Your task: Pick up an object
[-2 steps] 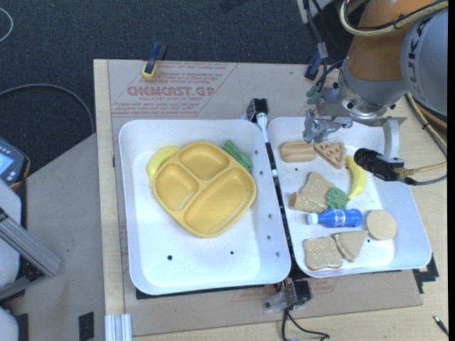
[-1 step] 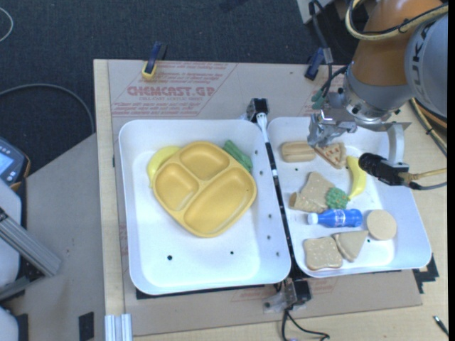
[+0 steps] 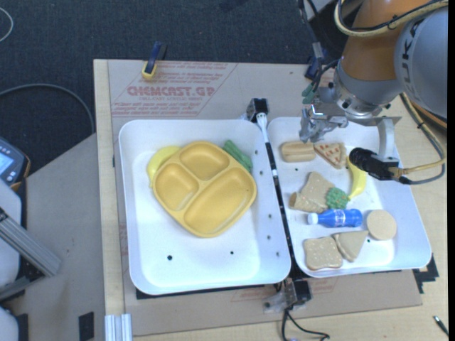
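Underneath everything lies the desk (image 3: pixel 78 212), covered by a brown sheet (image 3: pixel 170 91) printed "CHEMCAST GP" in red. On it, the left bin (image 3: pixel 142 261) carries a yellow divided tray (image 3: pixel 204 188). The right bin (image 3: pixel 416 240) holds bread-like toy pieces, a banana (image 3: pixel 357 183), a blue bottle (image 3: pixel 338 218) and a pizza slice (image 3: pixel 330 153). Above a tan bun (image 3: pixel 297 151) hangs the tool (image 3: pixel 311 129); whether it is clenched I cannot tell.

Right bin (image 3: pixel 419 241), shallow, white: tan bread stick (image 3: pixel 296 151) and pizza wedge (image 3: pixel 330 153) at far end; banana (image 3: pixel 357 181), broccoli (image 3: pixel 336 198), blue bottle (image 3: pixel 338 219) lying flat, round cracker (image 3: pixel 381 225), toast slices (image 3: pixel 322 253) nearer.
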`<state>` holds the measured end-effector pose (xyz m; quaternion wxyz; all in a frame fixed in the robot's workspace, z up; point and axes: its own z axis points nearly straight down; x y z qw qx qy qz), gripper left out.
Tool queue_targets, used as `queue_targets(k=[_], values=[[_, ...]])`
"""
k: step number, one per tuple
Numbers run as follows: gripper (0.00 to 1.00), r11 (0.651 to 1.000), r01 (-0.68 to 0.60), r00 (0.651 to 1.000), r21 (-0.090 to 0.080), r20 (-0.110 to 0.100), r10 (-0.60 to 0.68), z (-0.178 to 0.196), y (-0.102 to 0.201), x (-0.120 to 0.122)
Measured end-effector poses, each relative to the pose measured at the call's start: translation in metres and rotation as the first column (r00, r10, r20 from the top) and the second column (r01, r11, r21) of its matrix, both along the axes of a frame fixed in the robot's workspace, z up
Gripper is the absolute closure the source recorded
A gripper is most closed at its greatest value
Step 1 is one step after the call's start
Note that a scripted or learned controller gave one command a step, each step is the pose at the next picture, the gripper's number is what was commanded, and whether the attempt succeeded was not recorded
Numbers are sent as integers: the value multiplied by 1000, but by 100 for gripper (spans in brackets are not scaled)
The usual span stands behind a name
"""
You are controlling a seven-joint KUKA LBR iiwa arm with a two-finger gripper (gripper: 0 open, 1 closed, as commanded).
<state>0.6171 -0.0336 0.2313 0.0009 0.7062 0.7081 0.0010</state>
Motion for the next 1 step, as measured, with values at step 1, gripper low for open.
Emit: queue_targets(k=[1], values=[[100, 1000, 4, 1000, 0, -7, -4, -17, -5, -5]])
